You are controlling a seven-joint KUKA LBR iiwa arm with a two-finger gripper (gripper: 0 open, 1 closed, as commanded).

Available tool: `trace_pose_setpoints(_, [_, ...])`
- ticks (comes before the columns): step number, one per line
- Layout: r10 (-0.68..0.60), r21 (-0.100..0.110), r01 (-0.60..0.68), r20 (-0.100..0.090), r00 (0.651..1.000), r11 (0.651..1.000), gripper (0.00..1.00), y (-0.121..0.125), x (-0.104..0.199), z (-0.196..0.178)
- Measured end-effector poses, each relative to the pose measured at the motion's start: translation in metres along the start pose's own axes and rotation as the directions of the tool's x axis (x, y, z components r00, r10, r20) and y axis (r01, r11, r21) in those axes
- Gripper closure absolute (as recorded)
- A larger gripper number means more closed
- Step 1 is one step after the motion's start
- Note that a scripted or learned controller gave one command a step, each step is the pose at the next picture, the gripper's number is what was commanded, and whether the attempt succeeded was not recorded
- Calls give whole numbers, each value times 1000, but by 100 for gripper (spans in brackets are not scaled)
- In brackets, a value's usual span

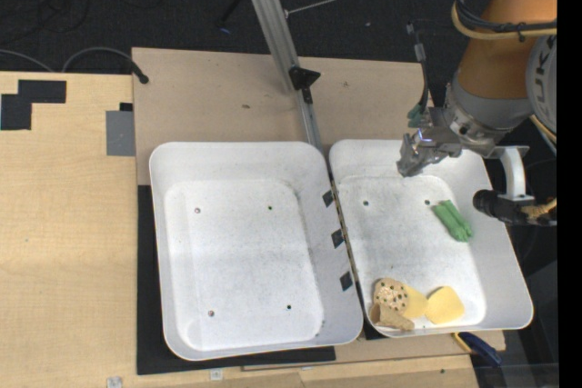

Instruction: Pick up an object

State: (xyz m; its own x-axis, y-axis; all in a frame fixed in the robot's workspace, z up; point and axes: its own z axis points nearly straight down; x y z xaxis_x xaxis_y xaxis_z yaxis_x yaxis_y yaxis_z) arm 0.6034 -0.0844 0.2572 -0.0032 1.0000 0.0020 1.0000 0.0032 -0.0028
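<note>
Two shallow white bins sit side by side on the counter [82,195], seen from above at a slant. The left bin [238,250] shows a bare speckled floor. The right bin [414,223] holds everything on offer — a speckled tan piece [391,297] in the corner at about 7 o'clock, a pale yellow wedge [445,305] just beside it toward 5 o'clock, and a green stick-like object [452,220] lying alone at roughly 3 o'clock, near the bin's right wall.

The grey arm with its orange band reaches in from the right, its pincer [418,155] hanging over the right bin's upper rim at about 12 o'clock, well apart from all three objects. Whether its tips are spread or closed cannot be told from this angle; nothing shows between them.

The green stick looks the likeliest candidate: small, probably light and fairly stiff, with clear floor on both long sides — a hold across its narrow middle would seem best. The yellow wedge and tan piece look soft or spongy and probably light as well, but they touch each other and crowd the bin's lower wall, so a clean hold there appears harder. No object has yet been lifted.
</note>
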Motion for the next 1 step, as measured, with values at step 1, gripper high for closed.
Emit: trace_pose_setpoints(1, [-1,3,1,0,1000,1000,100,-18,59,4])
